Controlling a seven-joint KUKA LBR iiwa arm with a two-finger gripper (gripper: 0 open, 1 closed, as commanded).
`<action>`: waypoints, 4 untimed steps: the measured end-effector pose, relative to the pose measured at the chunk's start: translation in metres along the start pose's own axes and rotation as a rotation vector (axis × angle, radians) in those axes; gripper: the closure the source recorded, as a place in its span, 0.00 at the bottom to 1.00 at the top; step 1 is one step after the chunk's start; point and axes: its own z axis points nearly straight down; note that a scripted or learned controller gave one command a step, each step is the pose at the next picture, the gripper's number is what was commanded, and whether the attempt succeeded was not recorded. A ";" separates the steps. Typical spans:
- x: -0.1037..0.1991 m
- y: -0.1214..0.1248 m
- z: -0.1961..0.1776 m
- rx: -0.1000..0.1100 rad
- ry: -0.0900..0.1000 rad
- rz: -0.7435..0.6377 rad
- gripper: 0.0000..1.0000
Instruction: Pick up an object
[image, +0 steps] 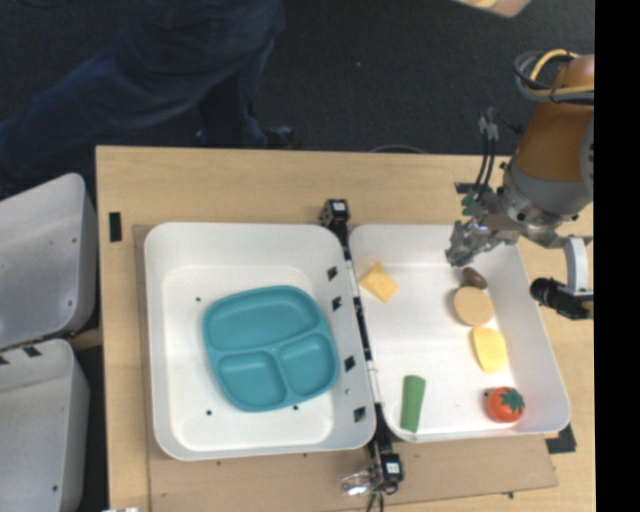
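The tool (468, 250), grip state unclear, hangs over the right bin's (440, 432) far edge above a brown piece (473, 278).

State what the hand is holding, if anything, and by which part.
It cannot be told. The hand hangs over the right bin, just above a small brown item; no object shows between its fingers.

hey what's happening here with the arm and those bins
A grey robot arm with an orange band reaches in from the right, its hand low over the far edge of the right white bin, just above a small dark brown piece. Nothing shows between its fingers. Also in that bin lie a yellow cheese-like wedge, a round tan piece, a yellow oblong block, a green stick and a red tomato-like toy. The left white bin holds a teal sectioned plate.
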 end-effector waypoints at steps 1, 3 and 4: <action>0.055 -0.006 0.012 0.006 0.002 -0.004 1.00; 0.165 -0.016 0.013 0.007 0.002 -0.006 1.00; 0.221 -0.024 0.002 0.003 0.002 -0.006 1.00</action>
